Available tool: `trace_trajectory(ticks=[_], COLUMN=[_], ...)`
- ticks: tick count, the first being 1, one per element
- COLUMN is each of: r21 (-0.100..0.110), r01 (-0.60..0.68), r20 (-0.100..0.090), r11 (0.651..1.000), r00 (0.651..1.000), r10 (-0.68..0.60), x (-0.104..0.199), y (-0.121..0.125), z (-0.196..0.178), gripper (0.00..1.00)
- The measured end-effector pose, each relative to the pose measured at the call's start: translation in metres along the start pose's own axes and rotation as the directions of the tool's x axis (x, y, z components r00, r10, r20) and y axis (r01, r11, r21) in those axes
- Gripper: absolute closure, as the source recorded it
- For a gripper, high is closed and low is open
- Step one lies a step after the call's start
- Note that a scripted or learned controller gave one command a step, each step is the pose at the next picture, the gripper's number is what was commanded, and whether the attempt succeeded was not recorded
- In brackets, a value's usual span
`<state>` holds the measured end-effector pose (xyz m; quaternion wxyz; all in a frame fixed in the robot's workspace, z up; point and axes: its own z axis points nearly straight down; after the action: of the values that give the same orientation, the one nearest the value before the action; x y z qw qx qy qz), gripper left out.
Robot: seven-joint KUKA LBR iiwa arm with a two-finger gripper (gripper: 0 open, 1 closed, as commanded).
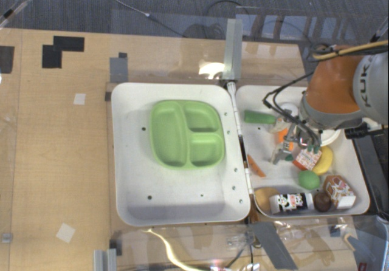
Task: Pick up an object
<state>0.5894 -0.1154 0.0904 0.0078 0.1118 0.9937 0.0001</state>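
My gripper (284,153) hangs low over the middle of the right bin (267,102), below the arm's orange band (331,86). Just left of it on the bin floor lies a small orange carrot (256,168). A red and white carton (307,158) touches or nearly touches its right side, with a yellow banana (325,160) and a green lime (309,180) beyond. A small orange piece (282,136) shows just above the gripper. A flat green bar (259,118) lies further up the bin. Nothing is visibly between the gripper's tips.
The left bin (130,197) holds a green divided plate (185,133). Along the right bin's front edge lie a black and white bottle (290,202), a dark brown round item (322,202) and a brown box (339,191). A white dish (331,137) sits under the arm.
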Motion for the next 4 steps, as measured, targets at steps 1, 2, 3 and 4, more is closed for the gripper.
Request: trace_trajectory(ticks=[1, 2, 3, 4], r21=[0.0, -0.001, 0.0, -0.004], r01=[-0.16, -0.194, -0.18, -0.174], r20=[0.001, 0.003, 0.001, 0.019], r11=[0.987, 0.981, 0.984, 0.985], r00=[0.987, 0.981, 0.984, 0.984], r10=[0.16, 0.194, 0.18, 0.174], x=[-0.006, 0.008, -0.007, -0.013], y=[0.022, 0.019, 0.006, 0.008], z=[0.0, 0.0, 0.0, -0.016], gripper=[0.0, 0.0, 0.0, 1.0])
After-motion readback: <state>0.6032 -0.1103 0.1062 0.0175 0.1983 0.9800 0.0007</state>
